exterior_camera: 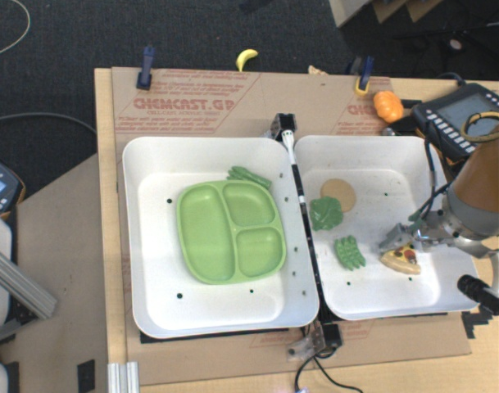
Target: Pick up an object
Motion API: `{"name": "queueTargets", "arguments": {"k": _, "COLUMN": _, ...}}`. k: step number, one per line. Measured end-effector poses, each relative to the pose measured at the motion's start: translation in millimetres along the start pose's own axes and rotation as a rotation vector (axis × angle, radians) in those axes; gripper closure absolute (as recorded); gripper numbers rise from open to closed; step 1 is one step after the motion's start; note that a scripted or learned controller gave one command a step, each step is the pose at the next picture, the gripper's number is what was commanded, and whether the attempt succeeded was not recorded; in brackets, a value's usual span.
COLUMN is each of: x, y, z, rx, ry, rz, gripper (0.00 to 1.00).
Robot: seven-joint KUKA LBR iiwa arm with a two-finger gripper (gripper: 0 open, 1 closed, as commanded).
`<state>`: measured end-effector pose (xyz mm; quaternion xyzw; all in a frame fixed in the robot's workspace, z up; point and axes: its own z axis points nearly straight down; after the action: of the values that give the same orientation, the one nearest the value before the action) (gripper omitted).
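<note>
The grey arm with its orange band (485, 188) reaches in over the right shallow white plastic bin (372, 301), and its tool (406, 240) sits low at the bin's right side, directly over a small toy pizza slice (401, 259) with a tan crust and red spots; whether the tool is open or closed cannot be told, since its metal parts blur together there, and the slice lies on the bin floor beneath it. Left of the slice, apart from it, lies a ridged green leafy toy (349, 252), and above that a knobbly green broccoli-like toy (325, 213) that touches a flat tan round disc (339, 191). The left white bin (151, 301) holds a smooth light-green plastic plate with three compartments (231, 231), with a small dark-green leafy piece (249, 174) at its upper edge. Both bins rest on a brown cardboard sheet (200, 105) printed with red lettering, which covers the tabletop and is held by blue clamps (145, 67) at its far edge. A yellow banana-shaped toy (246, 58) and an orange rounded toy (387, 106) lie near that far edge, and a black handheld controller (462, 121) sits at the right.
</note>
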<state>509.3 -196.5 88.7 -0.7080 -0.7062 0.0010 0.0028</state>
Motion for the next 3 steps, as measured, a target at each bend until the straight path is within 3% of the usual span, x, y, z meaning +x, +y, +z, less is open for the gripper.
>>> {"name": "queueTargets", "arguments": {"k": 1, "x": 95.2, "y": -19.2, "z": 4.9, "rx": 0.000, "ry": 0.002, "rz": -0.007, "gripper": 0.00}}
{"name": "queueTargets", "arguments": {"k": 2, "x": 90.5, "y": -17.1, "z": -6.7, "rx": -0.009, "ry": -0.003, "rz": -0.002, "gripper": 1.00}}
{"name": "queueTargets", "arguments": {"k": 3, "x": 143.0, "y": 8.0, "z": -101.4, "rx": -0.016, "ry": -0.003, "rz": -0.010, "gripper": 1.00}}
